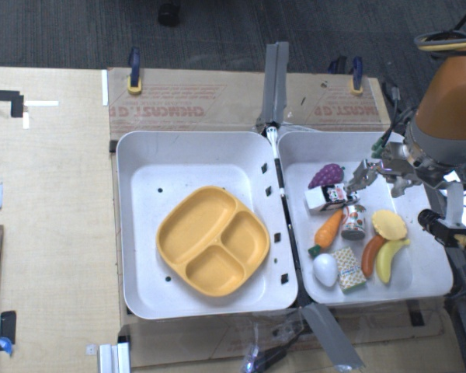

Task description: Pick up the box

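A: Camera view puts the gripper (366,174) low over the right bin (419,286), just beside the small white box (327,196) that lies near the bin's left wall, below the purple grapes (326,175).

B: Holding anything?

A: Nothing between the fingers; how wide they stand, I cannot tell.

B: So it looks like the approach step. Next?

A: Probably shift left over the box, straddle it, then close and lift.

B: Obstacles?

A: It's crowded: a small can (353,221) and a carrot (327,229) sit just below the box, the grapes touch it above. The egg (325,269), banana (385,259) and yellow tray (213,241) lie clear.
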Controlling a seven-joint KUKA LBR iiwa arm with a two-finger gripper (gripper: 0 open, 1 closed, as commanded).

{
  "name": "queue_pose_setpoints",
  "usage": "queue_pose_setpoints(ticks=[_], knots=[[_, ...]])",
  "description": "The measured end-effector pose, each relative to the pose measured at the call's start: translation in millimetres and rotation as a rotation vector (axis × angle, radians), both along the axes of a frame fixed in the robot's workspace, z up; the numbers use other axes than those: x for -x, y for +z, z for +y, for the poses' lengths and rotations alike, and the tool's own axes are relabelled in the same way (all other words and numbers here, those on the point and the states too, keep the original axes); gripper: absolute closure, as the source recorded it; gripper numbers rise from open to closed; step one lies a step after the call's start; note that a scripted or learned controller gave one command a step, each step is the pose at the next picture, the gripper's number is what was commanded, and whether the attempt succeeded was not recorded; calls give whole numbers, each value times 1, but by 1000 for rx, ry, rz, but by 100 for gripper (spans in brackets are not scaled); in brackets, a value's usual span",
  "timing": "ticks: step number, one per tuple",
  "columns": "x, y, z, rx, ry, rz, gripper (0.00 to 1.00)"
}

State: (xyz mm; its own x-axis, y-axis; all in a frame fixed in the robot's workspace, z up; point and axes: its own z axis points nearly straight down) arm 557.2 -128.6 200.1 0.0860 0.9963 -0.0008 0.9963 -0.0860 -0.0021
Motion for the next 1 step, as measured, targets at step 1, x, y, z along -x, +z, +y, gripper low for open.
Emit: queue_pose_setpoints(ticks=[1], knots=[[34,110,-40,2,-75,-2,0]])
